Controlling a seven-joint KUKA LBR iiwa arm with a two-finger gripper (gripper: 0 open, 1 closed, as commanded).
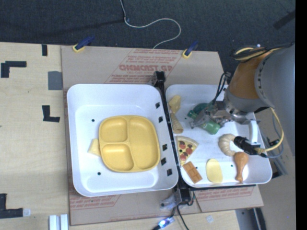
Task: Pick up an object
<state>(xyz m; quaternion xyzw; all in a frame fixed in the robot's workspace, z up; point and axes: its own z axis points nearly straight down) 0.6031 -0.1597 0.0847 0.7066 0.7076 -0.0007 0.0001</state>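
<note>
Jaw state: cannot tell, the gripper is seen from above and its tip merges with clutter. It sits low in the right white bin, upper middle. Touching or overlapping it is a green plastic toy, partly hidden by the tool; this is the likely target. Whether the toy is between the jaws or just beside them is not readable.

Risks, as I judge them:
- Grip may be on an edge of the green toy only, so a lift could drop it or leave it behind.
- The toy's shape is unclear and looks irregular, so it could twist out on closing.
- A cream rounded toy piece lies near, below-right of the gripper. A brown toy drumstick lies further down. A sideways move could nudge either.
- Two beige banana-like pieces lie along the bin's left wall; a push that way could jam the toy against them.

Well apart: toy pizza slice, brown cracker block, yellow oval disc. Left white bin holds a yellow divided plate, not at risk.
</note>
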